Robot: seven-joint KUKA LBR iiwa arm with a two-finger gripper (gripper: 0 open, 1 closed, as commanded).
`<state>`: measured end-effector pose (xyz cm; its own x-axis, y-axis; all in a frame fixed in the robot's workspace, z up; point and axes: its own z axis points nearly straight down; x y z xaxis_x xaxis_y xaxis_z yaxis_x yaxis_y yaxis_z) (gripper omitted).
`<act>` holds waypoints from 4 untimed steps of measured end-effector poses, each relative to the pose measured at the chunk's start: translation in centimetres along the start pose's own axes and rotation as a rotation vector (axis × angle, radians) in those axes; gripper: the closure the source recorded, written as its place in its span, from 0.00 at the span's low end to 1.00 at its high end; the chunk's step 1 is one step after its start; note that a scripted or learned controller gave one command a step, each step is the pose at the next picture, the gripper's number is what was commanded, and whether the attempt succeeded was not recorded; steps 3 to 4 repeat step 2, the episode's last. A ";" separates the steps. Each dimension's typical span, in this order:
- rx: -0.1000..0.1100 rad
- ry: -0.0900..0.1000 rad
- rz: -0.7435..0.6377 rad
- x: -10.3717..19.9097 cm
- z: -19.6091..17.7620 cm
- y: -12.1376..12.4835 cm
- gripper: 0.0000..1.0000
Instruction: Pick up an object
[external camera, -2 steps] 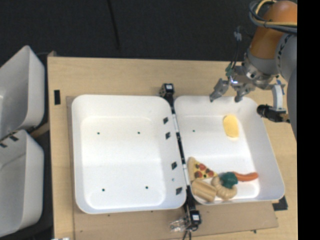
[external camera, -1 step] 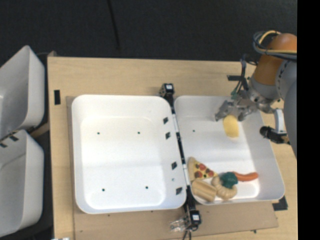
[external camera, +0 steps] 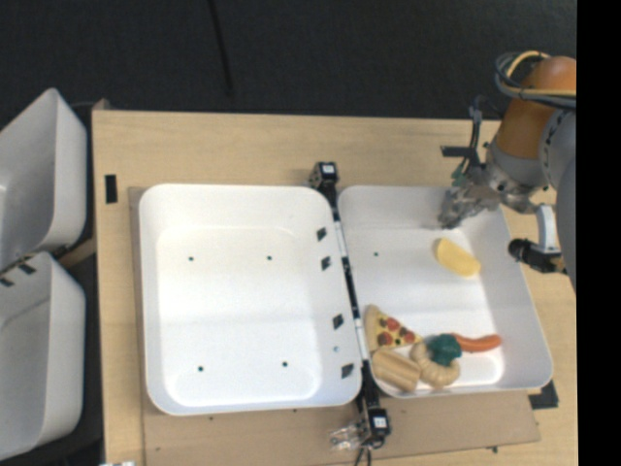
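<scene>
Toys fill the right bin (external camera: 505, 260): lemon (external camera: 457, 257), pizza slice (external camera: 390, 330), bread (external camera: 398, 368), carrot (external camera: 464, 344); pincer (external camera: 452, 212) state unclear.

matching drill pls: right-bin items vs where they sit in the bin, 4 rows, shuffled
Things:
1. yellow piece
2. pizza slice
3. carrot
4. gripper

Places:
A. front of the right bin, against the divider side
B. front of the right bin, toward its outer right side, green top pointing to the bread rolls
C. middle of the right bin, lying alone
D. over the far edge of the right bin, above the yellow piece in the view

Pairs: 1-C, 2-A, 3-B, 4-D
</scene>
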<state>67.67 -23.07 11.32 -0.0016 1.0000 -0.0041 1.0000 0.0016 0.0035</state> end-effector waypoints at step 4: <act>-0.006 -0.006 -0.002 -0.3 -2.2 0.1 1.00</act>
